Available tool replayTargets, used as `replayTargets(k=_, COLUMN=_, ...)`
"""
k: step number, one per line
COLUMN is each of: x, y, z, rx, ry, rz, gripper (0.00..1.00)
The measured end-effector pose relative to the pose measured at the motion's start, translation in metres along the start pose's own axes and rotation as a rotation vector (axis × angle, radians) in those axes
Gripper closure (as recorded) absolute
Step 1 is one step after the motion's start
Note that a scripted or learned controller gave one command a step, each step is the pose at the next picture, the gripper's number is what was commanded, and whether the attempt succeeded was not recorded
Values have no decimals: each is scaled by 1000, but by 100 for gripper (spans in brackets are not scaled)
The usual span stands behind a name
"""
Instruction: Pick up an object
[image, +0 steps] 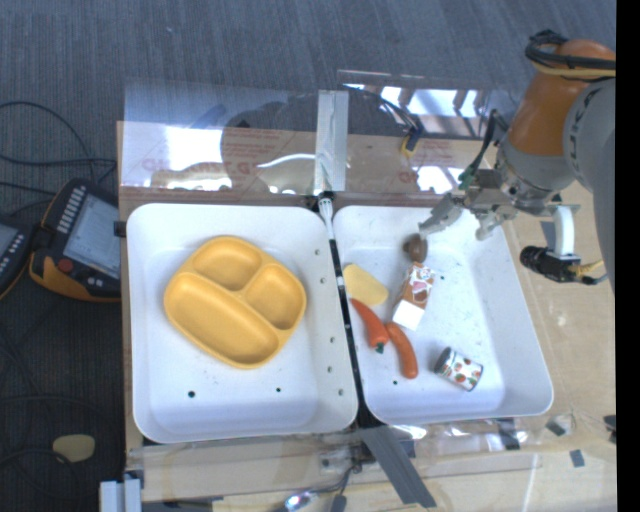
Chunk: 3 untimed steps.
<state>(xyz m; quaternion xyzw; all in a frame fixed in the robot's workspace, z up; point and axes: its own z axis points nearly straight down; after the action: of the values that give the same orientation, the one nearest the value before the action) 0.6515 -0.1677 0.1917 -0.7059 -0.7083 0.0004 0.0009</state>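
The right bin (520, 330) holds several small items. A small brown lump (415, 245) lies near its back, and a white and red bottle (415, 290) lies just in front of it. A pale yellow piece (366, 286), an orange carrot (370, 322), an orange-red sausage (404, 352) and a small patterned can (459, 368) lie further forward. My gripper (460, 222) hangs over the back of the right bin, to the right of the brown lump and above it. Its fingers are spread open with nothing between them.
A yellow divided plate (235, 298) sits in the left bin (150, 400). A clear plastic wall (330, 140) stands behind both bins. A handheld pendant (75, 240) with cables lies on the floor to the left.
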Motion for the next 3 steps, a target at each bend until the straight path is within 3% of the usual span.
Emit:
replayTargets(k=1, x=9, y=-16, z=98, rx=-2, ry=-2, rz=-1, gripper=0)
replayTargets(k=2, x=45, y=-58, z=103, rx=-9, ry=-6, rz=3, gripper=0)
replayTargets(k=3, x=46, y=-56, z=93, rx=-14, ry=-3, rz=2, gripper=100)
